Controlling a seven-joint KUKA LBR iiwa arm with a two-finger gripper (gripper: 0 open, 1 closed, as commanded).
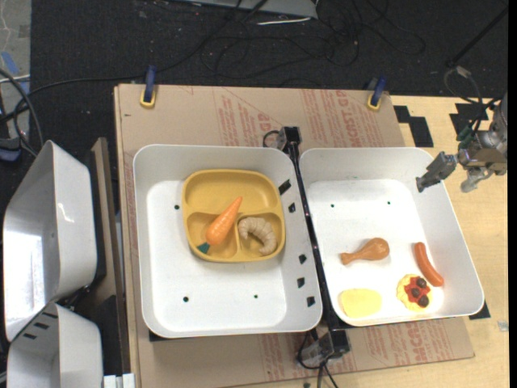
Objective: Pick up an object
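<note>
Cardboard-topped bench (242, 111), claw (454, 173) half cut off, fingers spread

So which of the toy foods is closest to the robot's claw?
The sausage, red-orange, lying by the right bin's right wall. It sits below the gripper, nearer than the chicken drumstick, the yellow slice or the little pizza.

At the right edge of the frame, the gripper (454, 176) shows while the arm behind it is cut off. At lower left, grey housings (44, 241) run out of frame. The small topping (417, 290) on a yellow disc at lower right is too small to identify.
</note>
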